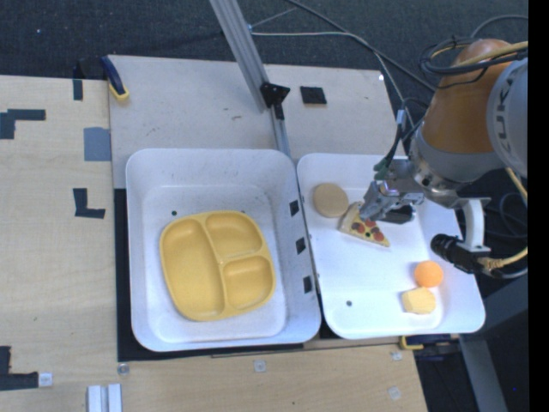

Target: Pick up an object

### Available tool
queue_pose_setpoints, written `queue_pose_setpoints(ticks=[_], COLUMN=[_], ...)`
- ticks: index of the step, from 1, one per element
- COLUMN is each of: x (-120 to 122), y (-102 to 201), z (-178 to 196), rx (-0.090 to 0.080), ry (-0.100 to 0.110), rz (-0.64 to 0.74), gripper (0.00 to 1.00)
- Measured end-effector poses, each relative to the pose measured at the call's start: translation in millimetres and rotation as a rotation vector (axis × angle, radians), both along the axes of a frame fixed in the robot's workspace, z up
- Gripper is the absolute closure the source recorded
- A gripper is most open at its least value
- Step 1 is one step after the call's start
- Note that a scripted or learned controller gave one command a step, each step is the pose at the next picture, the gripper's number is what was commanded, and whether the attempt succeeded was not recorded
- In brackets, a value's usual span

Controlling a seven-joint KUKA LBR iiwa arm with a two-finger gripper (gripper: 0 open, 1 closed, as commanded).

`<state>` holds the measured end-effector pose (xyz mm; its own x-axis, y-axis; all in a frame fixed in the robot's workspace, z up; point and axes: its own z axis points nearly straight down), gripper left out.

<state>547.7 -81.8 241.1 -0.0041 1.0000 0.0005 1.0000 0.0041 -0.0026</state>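
The right bin (360, 312) holds a round tan cookie (329, 200), a toy pizza slice (365, 229), an orange ball (428, 274) and a pale yellow chunk (419, 301). My gripper (381, 204) hangs low over the bin's upper middle, directly above the pizza slice's far edge and just right of the cookie. The slice lies flat on the bin floor, partly covered by the gripper. The grey arm with its orange band (463, 101) comes in from the upper right.
The left bin (146, 187) carries a yellow divided plate (218, 263). A slanted metal pole (244, 41) rises behind the bins. Cables run along the arm on the right. Black clips sit on the wall between the bins.
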Motion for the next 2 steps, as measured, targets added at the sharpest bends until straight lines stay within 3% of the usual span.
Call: queue_pose_setpoints(ticks=[2], x=[-8], y=[89], z=[-6], rx=[0.001], ry=[0.0], rz=[0.001], gripper=[1.0])
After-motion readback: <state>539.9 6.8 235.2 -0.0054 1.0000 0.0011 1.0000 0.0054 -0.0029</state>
